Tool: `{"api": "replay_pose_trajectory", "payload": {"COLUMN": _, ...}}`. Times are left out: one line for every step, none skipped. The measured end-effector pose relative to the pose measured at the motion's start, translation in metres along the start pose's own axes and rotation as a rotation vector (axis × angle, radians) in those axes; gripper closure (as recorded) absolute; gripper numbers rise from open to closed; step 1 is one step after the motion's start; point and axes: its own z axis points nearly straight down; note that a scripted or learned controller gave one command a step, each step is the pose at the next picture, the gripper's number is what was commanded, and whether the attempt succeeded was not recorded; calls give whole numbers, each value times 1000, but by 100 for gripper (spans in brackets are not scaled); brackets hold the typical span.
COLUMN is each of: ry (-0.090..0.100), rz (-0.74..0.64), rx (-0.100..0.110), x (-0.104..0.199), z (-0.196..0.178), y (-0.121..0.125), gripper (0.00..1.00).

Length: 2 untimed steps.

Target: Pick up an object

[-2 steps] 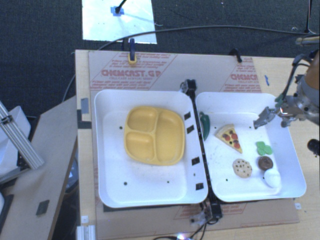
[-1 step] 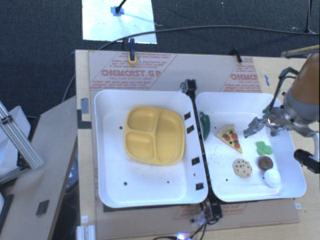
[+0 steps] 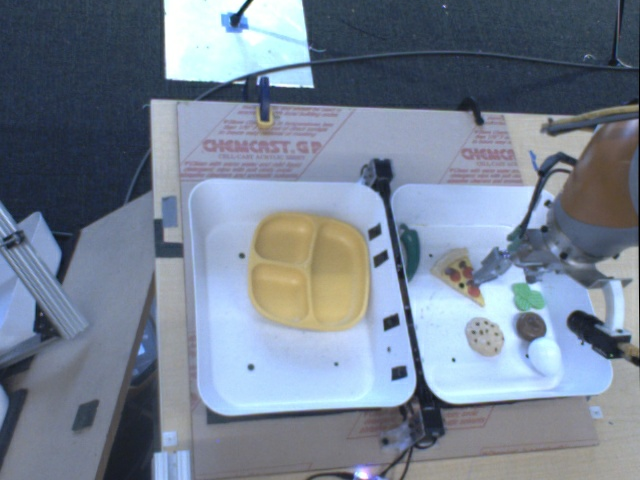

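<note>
Tabletop sheet (image 3: 300, 143) printed "CHEMCAST GP" in red; tool (image 3: 492, 265) beside pizza slice (image 3: 458, 271) in right bin (image 3: 450, 388); tool's opening cannot be told.

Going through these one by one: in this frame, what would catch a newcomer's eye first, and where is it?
The yellow divided plate lies alone in the middle of the left bin. In the right bin toy foods cluster: a pizza slice, a cookie, a green leafy piece, a brown round piece and a white egg. The gripper hovers beside the pizza slice.
</note>
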Motion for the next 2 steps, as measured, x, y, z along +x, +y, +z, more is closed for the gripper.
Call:
{"api": "replay_pose_trajectory", "payload": {"ry": 1, "rz": 0, "rx": 1, "x": 10, "z": 49, "y": -1, "gripper": 0}}
{"api": "replay_pose_trajectory", "payload": {"ry": -1, "rz": 2, "rx": -4, "x": 9, "z": 36, "y": 1, "gripper": 100}}
